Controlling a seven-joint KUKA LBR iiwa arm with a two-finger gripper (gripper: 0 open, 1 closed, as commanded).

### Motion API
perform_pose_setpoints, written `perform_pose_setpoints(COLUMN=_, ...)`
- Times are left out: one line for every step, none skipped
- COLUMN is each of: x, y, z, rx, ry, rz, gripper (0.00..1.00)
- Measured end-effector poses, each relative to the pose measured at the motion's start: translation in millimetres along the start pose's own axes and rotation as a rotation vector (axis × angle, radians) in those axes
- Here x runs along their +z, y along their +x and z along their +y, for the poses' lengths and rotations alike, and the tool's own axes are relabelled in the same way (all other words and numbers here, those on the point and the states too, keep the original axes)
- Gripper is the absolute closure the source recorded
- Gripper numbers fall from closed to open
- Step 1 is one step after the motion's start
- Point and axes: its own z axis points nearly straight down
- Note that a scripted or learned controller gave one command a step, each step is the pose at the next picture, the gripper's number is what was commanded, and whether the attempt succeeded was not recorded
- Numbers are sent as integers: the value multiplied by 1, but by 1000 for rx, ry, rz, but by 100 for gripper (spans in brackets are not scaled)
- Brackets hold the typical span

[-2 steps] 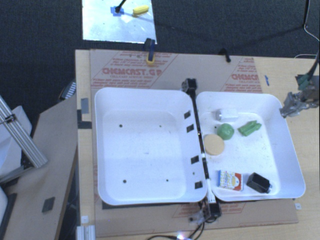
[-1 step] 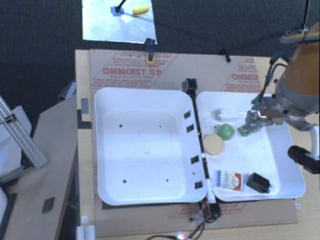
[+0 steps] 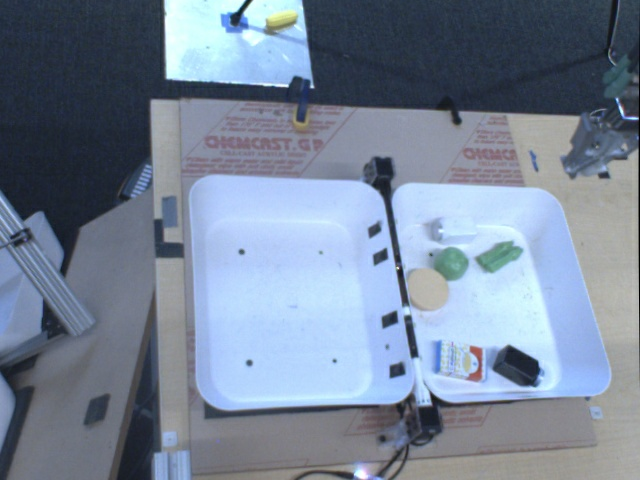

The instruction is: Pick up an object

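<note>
Fingers (image 3: pixel 575 165) look spread, nothing between them, hanging over the surface (image 3: pixel 560 133) at two o'clock of the right bin (image 3: pixel 572 258).
Tan disc (image 3: pixel 428 289) touches the green ball (image 3: pixel 451 263); the black block (image 3: pixel 517 366) at five o'clock seems easier, so come straight down on it.

The gripper (image 3: pixel 598 146) is bare grey metal, small and angular. A teal-green part sits above it.

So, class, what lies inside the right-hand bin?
The right bin holds a white block, green ball, green piece, tan disc, small printed box and black block. Whatever lies beneath them is covered.
</note>
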Motion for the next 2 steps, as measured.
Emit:
perform_pose_setpoints(x=76, y=82, z=2, rx=-5, ry=25, rz=2, gripper=100)
perform_pose_setpoints(x=161, y=170, z=-5, rx=-6, ry=27, rz=2, gripper=100)
